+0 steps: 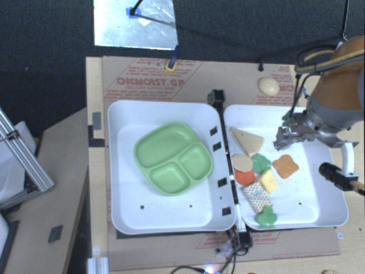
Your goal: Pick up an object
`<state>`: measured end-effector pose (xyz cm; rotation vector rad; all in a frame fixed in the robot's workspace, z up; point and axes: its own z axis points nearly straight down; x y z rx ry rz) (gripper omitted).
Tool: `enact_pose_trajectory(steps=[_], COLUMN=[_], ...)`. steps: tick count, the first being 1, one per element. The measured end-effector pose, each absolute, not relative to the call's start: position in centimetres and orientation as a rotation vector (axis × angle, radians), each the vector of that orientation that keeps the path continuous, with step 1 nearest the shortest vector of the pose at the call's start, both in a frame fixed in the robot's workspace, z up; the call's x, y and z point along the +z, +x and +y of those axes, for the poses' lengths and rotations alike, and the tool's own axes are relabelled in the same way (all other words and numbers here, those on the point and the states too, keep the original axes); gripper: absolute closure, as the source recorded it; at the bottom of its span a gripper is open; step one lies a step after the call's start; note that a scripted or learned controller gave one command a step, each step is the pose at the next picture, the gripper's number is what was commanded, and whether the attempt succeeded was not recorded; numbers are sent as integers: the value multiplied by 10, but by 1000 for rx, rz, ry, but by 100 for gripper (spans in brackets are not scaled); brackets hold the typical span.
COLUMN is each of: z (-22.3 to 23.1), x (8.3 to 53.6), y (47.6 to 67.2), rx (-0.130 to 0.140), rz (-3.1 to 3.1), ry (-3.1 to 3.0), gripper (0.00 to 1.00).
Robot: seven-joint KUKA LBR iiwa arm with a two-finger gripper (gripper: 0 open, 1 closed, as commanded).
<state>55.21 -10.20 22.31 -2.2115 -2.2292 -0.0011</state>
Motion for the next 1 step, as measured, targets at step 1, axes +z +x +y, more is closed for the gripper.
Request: enact_pose_trajectory(steps=[1], z=[-49], x=[214], y=[536], rx=[-1], rz=[-2230], ry=[-2210], gripper=[100])
